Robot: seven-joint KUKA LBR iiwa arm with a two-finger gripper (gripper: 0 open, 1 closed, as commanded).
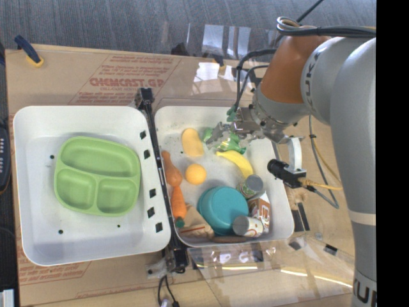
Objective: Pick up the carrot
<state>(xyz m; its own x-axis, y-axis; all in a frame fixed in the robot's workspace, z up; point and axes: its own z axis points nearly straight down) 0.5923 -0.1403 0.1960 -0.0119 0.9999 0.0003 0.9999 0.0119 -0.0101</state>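
The carrot (178, 203) is orange with a small green stub at its near end. It lies along the left wall of the right bin (167, 116). A second orange tapered piece (170, 167) lies just beyond it against the same wall. My gripper (223, 132) hangs over the far middle of the right bin, above a green leafy toy (237, 142) and beside a yellow pear-shaped fruit (192, 142). It is well to the right of and beyond the carrot, apart from it.
The right bin also holds a banana (238, 162), an orange ball (195, 174), a teal bowl (222, 210), two small cans (252, 185) (241, 225) and a carton (260, 215). A green divided plate (97, 175) sits in the left bin (32, 232).
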